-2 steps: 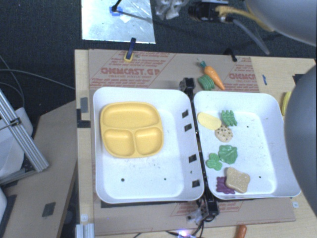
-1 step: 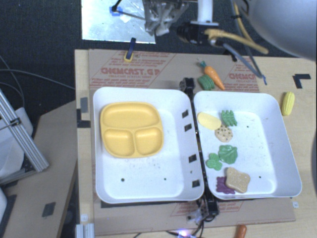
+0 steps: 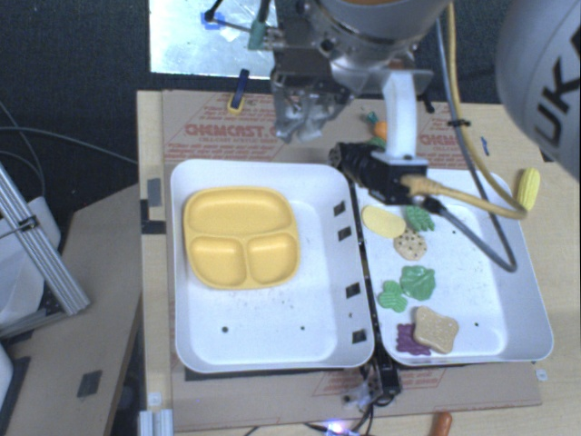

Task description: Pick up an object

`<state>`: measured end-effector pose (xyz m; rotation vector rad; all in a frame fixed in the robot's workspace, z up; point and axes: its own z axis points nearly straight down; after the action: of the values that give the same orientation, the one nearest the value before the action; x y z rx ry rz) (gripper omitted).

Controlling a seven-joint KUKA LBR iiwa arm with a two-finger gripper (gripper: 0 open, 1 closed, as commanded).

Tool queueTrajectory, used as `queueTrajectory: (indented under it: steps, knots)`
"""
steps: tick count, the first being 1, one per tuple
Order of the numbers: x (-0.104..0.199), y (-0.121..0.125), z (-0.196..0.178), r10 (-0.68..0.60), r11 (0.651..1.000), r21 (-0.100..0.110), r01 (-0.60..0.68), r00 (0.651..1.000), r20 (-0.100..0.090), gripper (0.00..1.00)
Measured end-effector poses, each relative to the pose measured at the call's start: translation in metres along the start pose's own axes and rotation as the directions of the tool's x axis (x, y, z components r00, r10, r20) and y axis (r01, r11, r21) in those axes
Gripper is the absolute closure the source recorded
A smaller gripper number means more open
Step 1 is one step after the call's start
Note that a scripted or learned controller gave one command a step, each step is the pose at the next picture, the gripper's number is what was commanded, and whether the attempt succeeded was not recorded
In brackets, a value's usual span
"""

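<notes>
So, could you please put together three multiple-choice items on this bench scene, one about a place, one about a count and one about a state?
1. Where does the yellow divided plate lie?
A. In the left bin
B. In the right bin
C. On the cardboard behind the bins

2. How many compartments does the plate have?
A. Two
B. Three
C. Five

3. How does the slice of toast lie?
A. Stacked on the plate
B. Flat on the floor of the right bin, near its front
C. Hanging over the bin's rim

Answers:
1. A, the plate sits in the back part of the left bin.
2. B, one long section lies behind two smaller ones.
3. B, the toast rests flat beside a purple piece, in front of a green leafy piece.
</notes>
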<state>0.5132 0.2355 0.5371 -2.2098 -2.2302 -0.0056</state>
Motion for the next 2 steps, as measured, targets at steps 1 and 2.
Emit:
queueTrajectory:
  steps: [1, 2]
  knots:
    - [-0.002, 0.033, 0.038, 0.01, 1.0, 0.002, -0.01, 1.0, 0.005, 1.0]
    - [-0.002, 0.054, 0.0, 0.01, 1.0, -0.005, -0.01, 1.0, 0.002, 1.0]
